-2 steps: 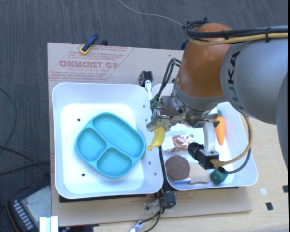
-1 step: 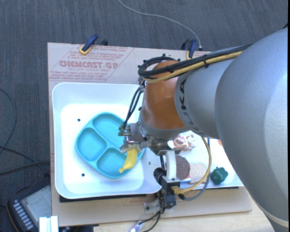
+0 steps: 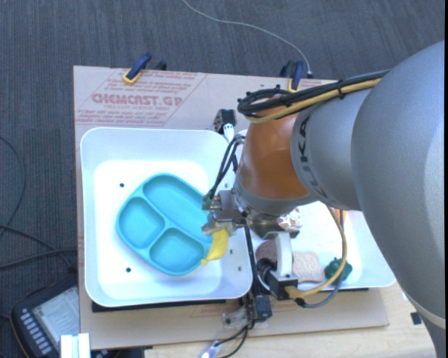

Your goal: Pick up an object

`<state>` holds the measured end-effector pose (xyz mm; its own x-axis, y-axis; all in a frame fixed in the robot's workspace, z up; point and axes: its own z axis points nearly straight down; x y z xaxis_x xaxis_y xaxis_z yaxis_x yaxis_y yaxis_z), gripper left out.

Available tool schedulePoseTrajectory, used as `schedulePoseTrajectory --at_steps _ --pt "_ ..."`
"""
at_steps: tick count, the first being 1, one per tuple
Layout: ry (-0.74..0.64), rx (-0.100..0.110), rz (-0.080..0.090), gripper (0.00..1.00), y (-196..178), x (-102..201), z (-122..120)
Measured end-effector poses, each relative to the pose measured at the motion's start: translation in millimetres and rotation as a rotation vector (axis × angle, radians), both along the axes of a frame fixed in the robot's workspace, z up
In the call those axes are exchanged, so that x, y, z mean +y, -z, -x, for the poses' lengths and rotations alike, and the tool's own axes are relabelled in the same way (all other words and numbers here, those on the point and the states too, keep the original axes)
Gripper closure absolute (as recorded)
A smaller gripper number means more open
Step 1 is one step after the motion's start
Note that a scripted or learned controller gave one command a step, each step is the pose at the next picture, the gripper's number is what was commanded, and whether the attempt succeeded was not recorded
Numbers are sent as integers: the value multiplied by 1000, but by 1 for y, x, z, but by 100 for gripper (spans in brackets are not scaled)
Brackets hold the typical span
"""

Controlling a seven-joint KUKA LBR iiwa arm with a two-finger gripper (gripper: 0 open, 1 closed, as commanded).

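Note:
A blue divided plate [image 3: 163, 222] lies in the left white bin [image 3: 104, 151]. A small yellow object [image 3: 216, 246], shaped like a banana, rests against the plate's right rim near the wall between the bins. My gripper [image 3: 216, 222] hangs just above the yellow object's upper end, under the orange band of the wrist [image 3: 272, 162]. The wrist hides most of it, and I cannot tell whether the yellow object is touched or held.
The right bin [image 3: 373, 274] is largely covered by the arm. A beige block [image 3: 308, 263], a green item [image 3: 337, 271] and a small red-and-white piece [image 3: 289, 219] lie in it. Cables [image 3: 313, 92] run along the arm, and blue-and-yellow clamps [image 3: 137, 67] hold the board's far edge.

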<state>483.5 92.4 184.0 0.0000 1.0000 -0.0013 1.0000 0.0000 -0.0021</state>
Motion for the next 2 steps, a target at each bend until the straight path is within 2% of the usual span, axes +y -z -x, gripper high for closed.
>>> schedulePoseTrajectory --at_steps 2 --pt "-1 2 0 100 -19 0 -1"
